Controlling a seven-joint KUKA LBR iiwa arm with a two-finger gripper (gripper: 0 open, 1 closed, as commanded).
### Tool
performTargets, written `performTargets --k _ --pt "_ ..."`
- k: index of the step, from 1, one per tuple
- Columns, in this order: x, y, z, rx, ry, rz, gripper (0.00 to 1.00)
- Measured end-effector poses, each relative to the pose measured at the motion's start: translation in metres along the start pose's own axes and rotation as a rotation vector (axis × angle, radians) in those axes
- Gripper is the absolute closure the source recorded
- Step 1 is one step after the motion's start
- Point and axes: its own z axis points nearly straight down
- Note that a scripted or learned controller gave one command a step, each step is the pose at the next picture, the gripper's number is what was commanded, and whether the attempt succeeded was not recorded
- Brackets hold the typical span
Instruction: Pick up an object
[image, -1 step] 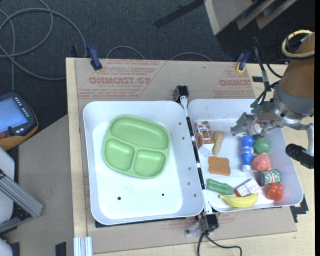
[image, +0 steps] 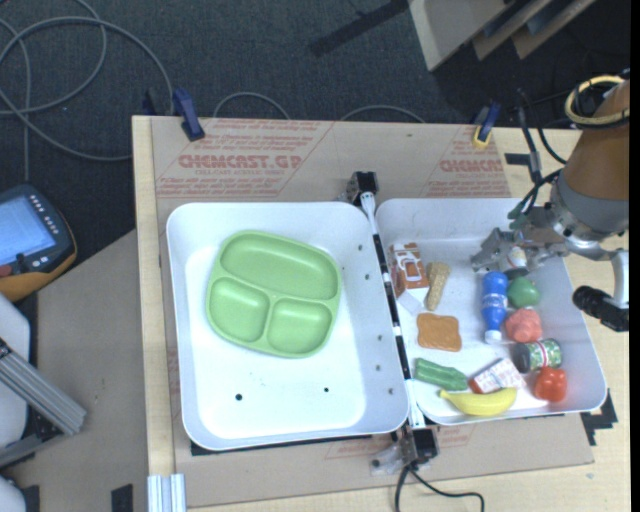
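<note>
My gripper (image: 500, 256) hangs over the far part of the right bin (image: 455, 215), just above the cap of a blue bottle (image: 493, 306) and beside a green ball (image: 523, 292). Its fingers look spread, with nothing between them. Below these lie a pink-red fruit (image: 523, 326), a small can (image: 541, 355) and a red tomato (image: 551, 384). A yellow banana (image: 480, 402), a green vegetable (image: 440, 373) and a red-and-white packet (image: 496, 377) lie along the near edge. A toast slice (image: 438, 332), a tan bread stick (image: 437, 285) and an orange carton (image: 408, 268) lie on the left side.
The left bin (image: 200, 390) holds a green sectioned plate (image: 272, 295). The arm's grey body and orange band (image: 600, 160) rise at the right edge. Blue clamps (image: 186, 112) grip the board's far edge. A tablet (image: 25, 235) lies off the bench at left.
</note>
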Motion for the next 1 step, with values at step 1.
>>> performTargets --k 1 --pt "0.0045 -0.0072 0.0803 0.002 0.004 -0.002 0.0"
